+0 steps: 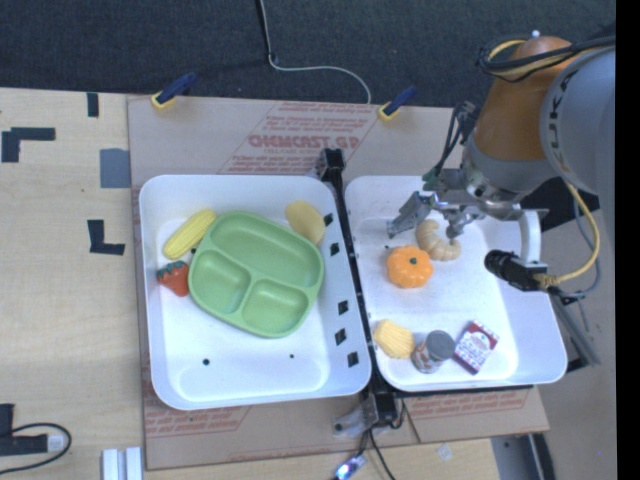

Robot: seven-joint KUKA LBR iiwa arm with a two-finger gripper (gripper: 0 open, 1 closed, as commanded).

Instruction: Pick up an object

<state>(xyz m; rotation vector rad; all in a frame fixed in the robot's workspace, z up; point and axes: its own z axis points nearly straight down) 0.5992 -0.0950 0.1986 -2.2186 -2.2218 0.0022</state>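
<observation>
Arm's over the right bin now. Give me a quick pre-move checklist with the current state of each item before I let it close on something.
1. Claw over the right bin: ok, it hangs above the bin's upper part.
2. Target under the claw: ok, the beige knobbly object lies just below the fingertips.
3. Claw open: ok, the fingers are spread apart, nothing between them.
4. Neighbour clearance: not ok, the orange pumpkin touches or nearly touches the beige object.
5. Claw height above target: cannot tell from this slanted view.
6. Other items out of the way: ok, yellow piece, can and red packet sit at the bin's near edge.
</observation>
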